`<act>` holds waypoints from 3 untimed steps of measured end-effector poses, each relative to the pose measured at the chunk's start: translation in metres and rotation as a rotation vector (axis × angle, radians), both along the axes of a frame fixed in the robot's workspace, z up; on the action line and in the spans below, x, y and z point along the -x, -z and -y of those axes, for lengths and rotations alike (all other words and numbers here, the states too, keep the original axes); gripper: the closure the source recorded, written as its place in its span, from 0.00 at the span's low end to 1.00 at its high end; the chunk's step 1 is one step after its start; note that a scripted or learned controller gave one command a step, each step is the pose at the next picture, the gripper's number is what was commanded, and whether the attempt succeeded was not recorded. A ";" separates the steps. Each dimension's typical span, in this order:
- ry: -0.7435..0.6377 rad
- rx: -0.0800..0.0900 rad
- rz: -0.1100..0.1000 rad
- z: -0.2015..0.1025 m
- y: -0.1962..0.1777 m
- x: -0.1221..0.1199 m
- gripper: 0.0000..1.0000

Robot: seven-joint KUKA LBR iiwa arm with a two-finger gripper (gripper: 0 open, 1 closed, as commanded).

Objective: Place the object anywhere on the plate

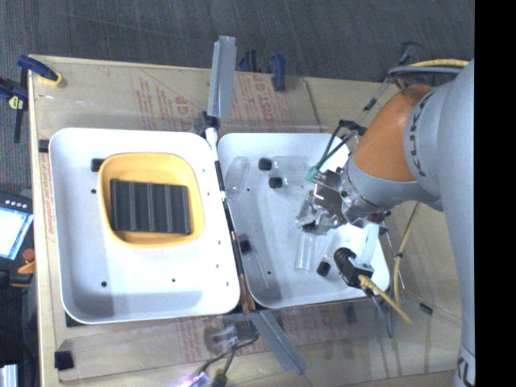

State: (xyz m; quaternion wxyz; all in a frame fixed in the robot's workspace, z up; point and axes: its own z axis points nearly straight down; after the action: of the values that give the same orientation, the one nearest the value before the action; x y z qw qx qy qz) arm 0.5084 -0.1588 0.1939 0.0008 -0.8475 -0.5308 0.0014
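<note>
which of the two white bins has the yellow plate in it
The left bin: the yellow plate with a dark ribbed centre lies in it. The right bin sits under the gripper instead.

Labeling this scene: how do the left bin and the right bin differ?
The left bin bears a yellow plate with a dark ribbed centre; the right bin bears small dark and clear pieces. The arm hangs over the right bin, not the left bin. Both are shallow and white.

**Legible markings: few**

Arm [439, 127]: dark letters on the grey casing beside the orange band, apparently "KU", cut off at the edge. Table [153, 95]: faint red print on the board surface, too blurred to read.
</note>
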 end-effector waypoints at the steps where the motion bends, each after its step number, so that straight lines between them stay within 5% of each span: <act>1: -0.259 -0.001 0.001 -0.079 0.003 -0.045 1.00; 2: -0.219 -0.002 0.000 -0.147 -0.047 -0.105 1.00; 3: -0.504 -0.001 0.004 -0.167 -0.069 -0.137 1.00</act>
State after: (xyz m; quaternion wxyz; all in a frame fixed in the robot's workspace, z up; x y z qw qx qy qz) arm 0.6453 0.0085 0.2627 0.0000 -0.6884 -0.7253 -0.0004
